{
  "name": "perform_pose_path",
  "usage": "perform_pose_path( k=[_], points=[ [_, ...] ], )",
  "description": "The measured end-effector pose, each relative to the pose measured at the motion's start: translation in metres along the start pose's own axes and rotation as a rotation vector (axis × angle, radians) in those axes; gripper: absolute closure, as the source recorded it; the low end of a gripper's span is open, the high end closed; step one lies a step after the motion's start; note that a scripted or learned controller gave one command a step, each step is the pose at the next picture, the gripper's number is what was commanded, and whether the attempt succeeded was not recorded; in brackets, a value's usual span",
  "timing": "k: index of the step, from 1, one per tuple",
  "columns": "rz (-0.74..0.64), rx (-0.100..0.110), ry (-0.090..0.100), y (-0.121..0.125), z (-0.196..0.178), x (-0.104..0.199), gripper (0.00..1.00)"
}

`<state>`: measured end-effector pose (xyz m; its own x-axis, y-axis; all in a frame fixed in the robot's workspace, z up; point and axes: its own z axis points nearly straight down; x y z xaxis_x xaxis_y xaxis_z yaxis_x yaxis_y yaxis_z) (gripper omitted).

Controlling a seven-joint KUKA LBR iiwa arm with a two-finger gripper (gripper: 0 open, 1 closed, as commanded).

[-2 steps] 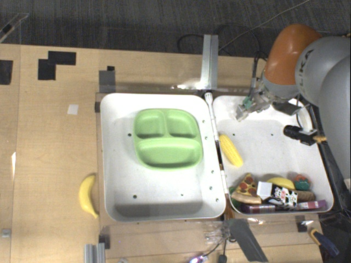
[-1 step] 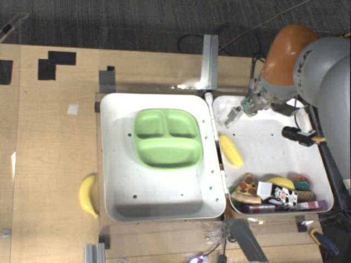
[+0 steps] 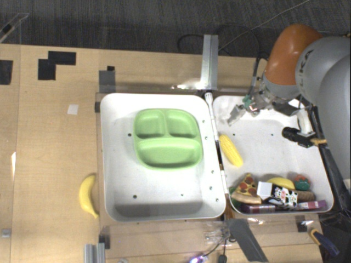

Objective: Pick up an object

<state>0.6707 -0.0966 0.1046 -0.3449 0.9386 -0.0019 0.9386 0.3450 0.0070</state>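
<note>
My gripper (image 3: 237, 114) hangs over the far left corner of the right bin (image 3: 274, 147), low above its white floor, with nothing seen in it. A yellow corn cob (image 3: 231, 150) lies just below it along the bin's left wall. Along the near edge of the same bin sits a heap of toys: a pizza slice (image 3: 245, 188), a small yellow banana (image 3: 280, 182), a white block (image 3: 265, 189), a black-and-white pack (image 3: 285, 196), a green piece (image 3: 303, 186) and a purple bar (image 3: 274, 206).
The left bin (image 3: 115, 163) holds a green divided plate (image 3: 166, 137). A yellow banana (image 3: 88, 195) lies on the wooden bench outside that bin's left wall. A metal post (image 3: 210, 59) stands behind the divider between the bins.
</note>
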Motion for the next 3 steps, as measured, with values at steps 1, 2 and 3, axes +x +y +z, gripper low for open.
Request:
perform_pose_path(
  k=[1, 2, 3],
  points=[
    [0.000, -0.001, -0.001, -0.002, -0.011, -0.006, 0.00],
    [0.030, -0.005, -0.004, -0.042, 0.014, 0.021, 0.00],
    [0.125, -0.004, -0.003, -0.033, 0.015, -0.010, 0.00]
  ],
)
